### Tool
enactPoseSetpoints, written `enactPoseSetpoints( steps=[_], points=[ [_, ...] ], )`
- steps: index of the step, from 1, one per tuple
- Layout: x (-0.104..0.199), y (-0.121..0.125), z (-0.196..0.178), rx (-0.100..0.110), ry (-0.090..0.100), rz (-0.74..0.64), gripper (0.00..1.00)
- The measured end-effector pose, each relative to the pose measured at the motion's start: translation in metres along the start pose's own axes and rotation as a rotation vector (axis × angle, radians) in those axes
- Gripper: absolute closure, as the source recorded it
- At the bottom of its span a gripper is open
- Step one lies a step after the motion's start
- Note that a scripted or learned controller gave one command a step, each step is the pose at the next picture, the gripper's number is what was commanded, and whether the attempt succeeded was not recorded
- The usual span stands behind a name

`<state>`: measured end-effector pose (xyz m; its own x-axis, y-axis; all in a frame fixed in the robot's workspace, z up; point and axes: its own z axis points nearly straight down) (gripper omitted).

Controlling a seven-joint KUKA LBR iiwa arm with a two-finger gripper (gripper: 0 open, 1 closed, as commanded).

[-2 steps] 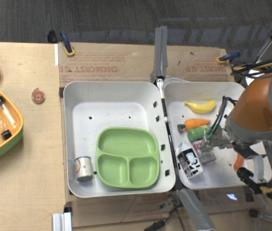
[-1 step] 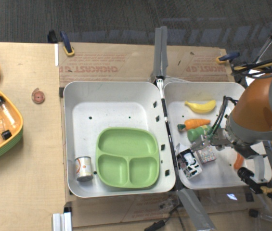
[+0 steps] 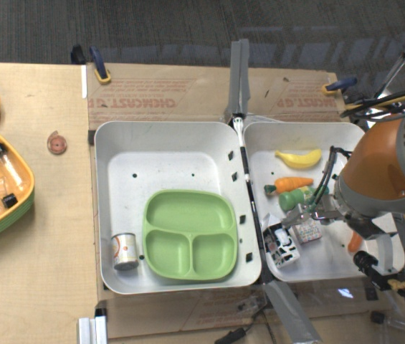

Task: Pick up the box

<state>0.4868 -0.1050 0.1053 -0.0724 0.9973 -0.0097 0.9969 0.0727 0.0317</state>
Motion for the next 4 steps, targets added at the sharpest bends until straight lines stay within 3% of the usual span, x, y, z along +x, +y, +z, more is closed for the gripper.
enactPoseSetpoints(
  steps=[1,2,3,4],
  points=[
    [0.000,-0.001,-0.005,0.006,-0.001,0.000,1.00],
    [0.000,-0.001,-0.005,0.006,-0.001,0.000,0.00],
    [-0.003,-0.011,0.014,0.034,0.009,-0.045,0.00],
    [-0.003,-0.011,0.006,0.036,0.010,-0.045,1.00]
  ],
)
